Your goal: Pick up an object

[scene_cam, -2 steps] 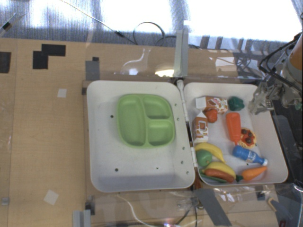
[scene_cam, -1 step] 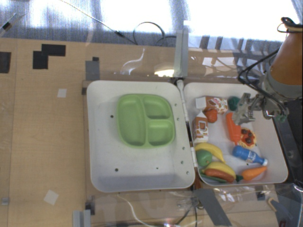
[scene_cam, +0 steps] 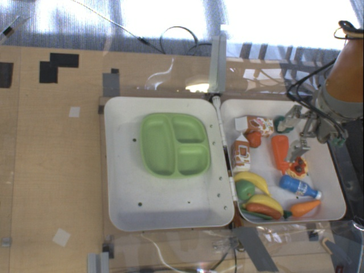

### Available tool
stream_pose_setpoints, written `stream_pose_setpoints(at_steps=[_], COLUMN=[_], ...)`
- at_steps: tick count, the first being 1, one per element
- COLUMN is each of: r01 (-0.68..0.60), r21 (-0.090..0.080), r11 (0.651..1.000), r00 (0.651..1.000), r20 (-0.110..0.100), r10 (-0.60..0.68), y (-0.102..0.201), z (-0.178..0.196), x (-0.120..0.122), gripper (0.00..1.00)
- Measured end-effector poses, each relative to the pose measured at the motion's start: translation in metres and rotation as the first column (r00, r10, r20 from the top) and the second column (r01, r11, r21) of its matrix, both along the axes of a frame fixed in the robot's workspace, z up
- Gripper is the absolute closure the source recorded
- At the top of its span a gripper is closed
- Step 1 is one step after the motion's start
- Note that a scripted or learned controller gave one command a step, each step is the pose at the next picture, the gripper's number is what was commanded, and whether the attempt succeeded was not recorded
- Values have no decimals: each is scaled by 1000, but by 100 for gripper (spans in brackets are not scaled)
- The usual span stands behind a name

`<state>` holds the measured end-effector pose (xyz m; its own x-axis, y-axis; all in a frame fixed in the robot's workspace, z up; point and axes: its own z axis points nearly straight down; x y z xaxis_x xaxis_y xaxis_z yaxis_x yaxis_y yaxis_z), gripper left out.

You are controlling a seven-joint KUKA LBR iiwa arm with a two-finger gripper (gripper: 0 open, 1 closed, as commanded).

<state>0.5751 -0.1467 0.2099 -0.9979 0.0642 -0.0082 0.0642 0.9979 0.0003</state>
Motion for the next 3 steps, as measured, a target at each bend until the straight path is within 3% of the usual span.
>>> stream_pose_setpoints(at_steps=[1, 2, 3], r01=[125, 329, 383], r21=[-1, 2, 3], r11=[992, 944, 924], r00=[992, 944, 924], r20=[5, 11, 8], r10=[-125, -329, -383], y=[-49, -38, 47], z=[-102, -120, -120], x=[-28, -80, 7], gripper=[0, 0, 0])
